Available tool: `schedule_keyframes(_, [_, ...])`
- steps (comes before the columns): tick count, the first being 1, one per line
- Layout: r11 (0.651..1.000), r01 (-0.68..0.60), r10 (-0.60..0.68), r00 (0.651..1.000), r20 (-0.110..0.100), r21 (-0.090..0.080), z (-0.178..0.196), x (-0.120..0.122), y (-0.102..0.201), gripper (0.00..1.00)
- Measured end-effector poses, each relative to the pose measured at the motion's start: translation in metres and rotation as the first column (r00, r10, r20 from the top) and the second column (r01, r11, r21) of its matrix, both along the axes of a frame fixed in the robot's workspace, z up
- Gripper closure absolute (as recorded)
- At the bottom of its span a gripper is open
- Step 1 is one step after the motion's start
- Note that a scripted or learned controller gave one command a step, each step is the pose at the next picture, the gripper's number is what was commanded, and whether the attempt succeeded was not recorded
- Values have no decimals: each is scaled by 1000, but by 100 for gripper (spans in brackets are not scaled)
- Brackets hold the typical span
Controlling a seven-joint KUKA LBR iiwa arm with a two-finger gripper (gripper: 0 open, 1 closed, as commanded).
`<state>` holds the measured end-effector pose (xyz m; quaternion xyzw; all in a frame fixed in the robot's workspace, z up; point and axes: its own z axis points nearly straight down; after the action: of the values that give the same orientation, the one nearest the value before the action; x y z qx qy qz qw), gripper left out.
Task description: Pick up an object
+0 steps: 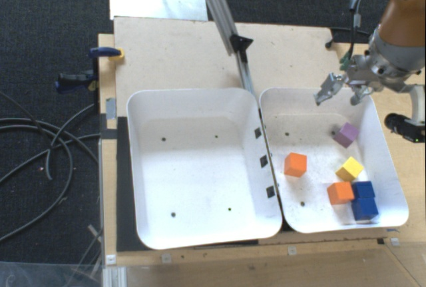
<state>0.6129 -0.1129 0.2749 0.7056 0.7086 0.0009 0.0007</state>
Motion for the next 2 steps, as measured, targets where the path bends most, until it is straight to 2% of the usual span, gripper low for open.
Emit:
schedule_keyframes(1, [1000,1,-1,1000,-9,2,-112,-52,34,0])
schedule_keyframes(2, [1000,5,-5,1000,-2,3,-186,-82,25,0])
